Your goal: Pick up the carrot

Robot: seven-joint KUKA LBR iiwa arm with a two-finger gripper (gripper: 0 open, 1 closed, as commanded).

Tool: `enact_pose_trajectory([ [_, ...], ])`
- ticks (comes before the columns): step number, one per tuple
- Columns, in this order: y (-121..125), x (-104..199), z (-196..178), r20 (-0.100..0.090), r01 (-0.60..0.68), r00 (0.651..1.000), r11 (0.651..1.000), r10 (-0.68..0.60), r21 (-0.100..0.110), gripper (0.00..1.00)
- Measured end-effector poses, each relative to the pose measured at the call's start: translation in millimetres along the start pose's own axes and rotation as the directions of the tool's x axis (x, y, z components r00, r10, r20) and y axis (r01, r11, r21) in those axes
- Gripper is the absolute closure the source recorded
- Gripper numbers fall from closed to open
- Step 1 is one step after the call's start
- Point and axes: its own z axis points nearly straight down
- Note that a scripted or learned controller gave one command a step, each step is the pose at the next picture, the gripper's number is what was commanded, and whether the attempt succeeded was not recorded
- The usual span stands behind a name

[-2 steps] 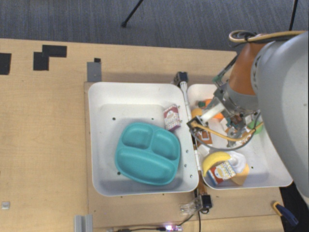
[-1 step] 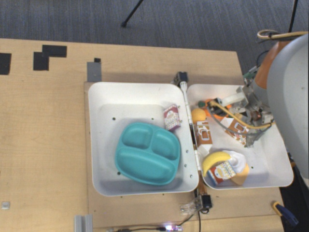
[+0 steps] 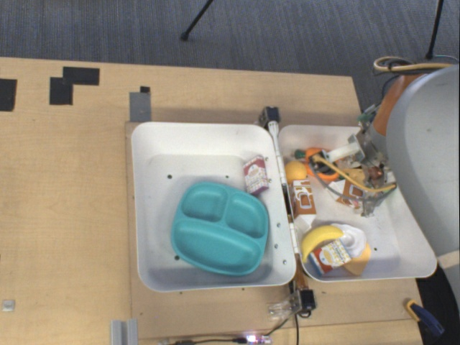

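Gripper (image 3: 370, 175) hangs low inside the right-hand shallow white plastic bin (image 3: 402, 264); its state cannot be told. Orange tapered carrot (image 3: 321, 162) lies just beside the gripper, toward the left-hand bin, its long axis apparently running roughly toward the gripper. Yellow round lemon (image 3: 295, 171) sits beyond the carrot.
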Motion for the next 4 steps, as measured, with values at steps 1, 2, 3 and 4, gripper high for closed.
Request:
enact_pose_trajectory([
  [1,-23.4,1.5,5.1,0.004,-0.029,1.0,1.0,0.029,0.004,0.0],
  [2,-51.1,11.3,0.5,0.003,0.052,0.999,0.999,-0.052,0.004,0.0],
  [3,-63.6,-22.6,4.3,0.002,-0.031,1.0,1.0,0.031,0.003,0.0],
  [4,-54.1,13.0,4.8,0.003,-0.026,1.0,1.0,0.026,0.004,0.0],
])
